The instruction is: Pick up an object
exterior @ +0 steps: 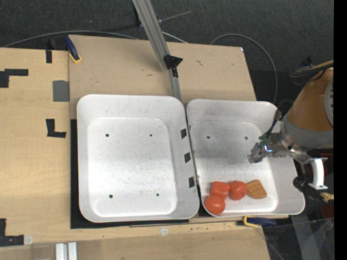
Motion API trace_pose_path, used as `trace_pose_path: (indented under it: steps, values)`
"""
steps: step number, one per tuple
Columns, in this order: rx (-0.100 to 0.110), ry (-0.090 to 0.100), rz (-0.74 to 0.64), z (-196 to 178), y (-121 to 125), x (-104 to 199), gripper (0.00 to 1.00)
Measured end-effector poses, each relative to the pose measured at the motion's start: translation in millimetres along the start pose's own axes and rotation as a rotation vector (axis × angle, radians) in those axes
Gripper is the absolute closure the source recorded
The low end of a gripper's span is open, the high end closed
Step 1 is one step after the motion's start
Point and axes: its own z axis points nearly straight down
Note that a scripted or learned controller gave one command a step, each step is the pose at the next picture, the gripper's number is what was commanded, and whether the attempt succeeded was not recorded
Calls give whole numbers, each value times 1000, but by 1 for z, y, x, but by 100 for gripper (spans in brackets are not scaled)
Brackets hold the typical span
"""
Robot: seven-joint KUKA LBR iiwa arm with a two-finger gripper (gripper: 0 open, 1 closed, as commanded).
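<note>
Red pieces (223, 194) sat bunched near right bin's (227, 115) front wall; pincer (259, 151) hovered above, grip state unclear, could easily snag wall.

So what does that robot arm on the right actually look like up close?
The arm is a rounded, chunky tube, grey with a broad orange band above the wrist. At its end sits a small metallic gripper, silvery grey with a tiny greenish spot on it. Below the wrist hangs a dark fitting with a white piece. The picture is too blurry to make out finer markings.
</note>
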Motion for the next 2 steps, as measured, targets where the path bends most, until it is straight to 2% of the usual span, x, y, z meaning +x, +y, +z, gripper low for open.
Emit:
trace_pose_path:
  steps: [2]
  values:
    - [-3, -1, -2, -122, 0, 6, 100]
